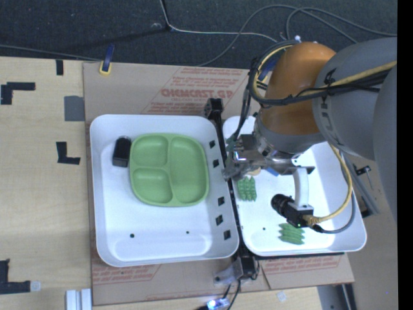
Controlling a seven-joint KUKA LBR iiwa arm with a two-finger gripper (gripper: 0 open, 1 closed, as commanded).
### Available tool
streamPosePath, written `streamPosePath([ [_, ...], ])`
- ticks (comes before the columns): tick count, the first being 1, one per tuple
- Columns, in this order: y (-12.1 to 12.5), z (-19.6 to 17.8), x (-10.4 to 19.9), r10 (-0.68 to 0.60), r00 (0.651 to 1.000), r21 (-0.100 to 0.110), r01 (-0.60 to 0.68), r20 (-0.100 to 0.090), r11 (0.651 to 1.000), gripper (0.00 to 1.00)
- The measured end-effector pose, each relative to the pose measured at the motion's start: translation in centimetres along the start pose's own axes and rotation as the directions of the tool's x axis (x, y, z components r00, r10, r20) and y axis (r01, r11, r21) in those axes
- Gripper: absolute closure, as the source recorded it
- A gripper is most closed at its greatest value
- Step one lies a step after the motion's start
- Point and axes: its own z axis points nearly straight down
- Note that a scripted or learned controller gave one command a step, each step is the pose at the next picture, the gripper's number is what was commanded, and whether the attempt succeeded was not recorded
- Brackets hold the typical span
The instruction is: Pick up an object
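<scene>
My gripper [247, 166] hangs low over the left part of the right bin [342, 241], close to the divider between the bins. A small green ridged object [246, 188] lies just below it in the view, touching or nearly touching the gripper's tip; I cannot tell which. A second green ridged object [292, 234] lies near the right bin's front edge. The arm's orange band and grey wrist hide the back of this bin.
The left bin [106, 192] holds a green divided plate [169, 169] and a small black block [121, 152] at the plate's left edge. A black cable fitting [287, 208] hangs off the wrist over the right bin. Cables trail across the bench behind the bins.
</scene>
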Motion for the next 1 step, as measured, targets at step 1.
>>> streamPosePath([
  [1,-0.14,-0.02,4.90,0.001,1.000,0.000,-0.001,0.000,1.000,1.00],
])
